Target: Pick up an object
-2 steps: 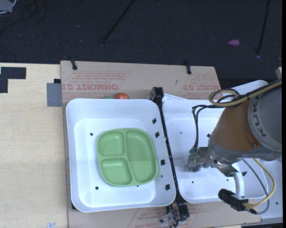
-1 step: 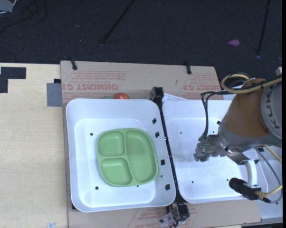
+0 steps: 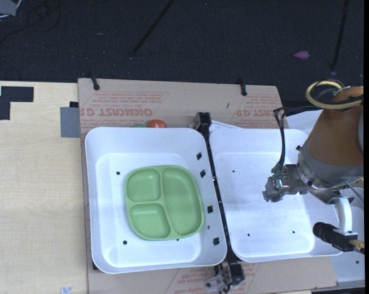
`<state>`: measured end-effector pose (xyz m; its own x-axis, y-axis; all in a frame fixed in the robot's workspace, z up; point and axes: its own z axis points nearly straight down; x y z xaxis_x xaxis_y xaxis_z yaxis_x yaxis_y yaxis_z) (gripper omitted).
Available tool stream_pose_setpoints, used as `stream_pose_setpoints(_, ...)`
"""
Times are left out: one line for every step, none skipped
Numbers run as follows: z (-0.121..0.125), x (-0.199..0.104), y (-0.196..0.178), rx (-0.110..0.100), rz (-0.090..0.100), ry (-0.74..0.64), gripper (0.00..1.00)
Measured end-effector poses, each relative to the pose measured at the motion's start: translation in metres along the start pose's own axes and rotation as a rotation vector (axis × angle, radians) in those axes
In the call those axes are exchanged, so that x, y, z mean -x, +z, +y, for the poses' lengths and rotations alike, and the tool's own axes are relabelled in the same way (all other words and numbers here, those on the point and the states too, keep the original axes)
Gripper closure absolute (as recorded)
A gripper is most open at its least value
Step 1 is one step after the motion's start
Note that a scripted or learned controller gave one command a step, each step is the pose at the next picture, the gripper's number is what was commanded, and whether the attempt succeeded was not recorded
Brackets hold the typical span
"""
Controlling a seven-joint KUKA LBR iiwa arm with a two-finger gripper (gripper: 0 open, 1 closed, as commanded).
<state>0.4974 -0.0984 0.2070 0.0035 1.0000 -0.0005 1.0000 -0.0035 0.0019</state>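
Note:
A light green divided plate (image 3: 164, 201) with three compartments lies flat in the left bin (image 3: 105, 164). My gripper (image 3: 274, 190) hangs low over the right bin (image 3: 252, 158), near its right-hand side and well apart from the plate. Nothing shows beneath or beside the gripper on the bin floor. The arm's orange band and grey wrist cover the bin's right edge.
A small red-orange object (image 3: 156, 124) with a bit of green beside it sits just behind the left bin's far rim, on the cardboard (image 3: 172, 103). A black divider (image 3: 212, 188) runs between the two bins. Pale wooden benchtop (image 3: 31, 195) extends to the left.

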Motion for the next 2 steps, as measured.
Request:
stream_pose_setpoints(0.005, 0.005, -0.043, -0.001, 0.0, -0.003, 1.0)
stream_pose_setpoints(0.012, -0.049, -0.048, -0.004, 0.003, -0.008, 1.0)
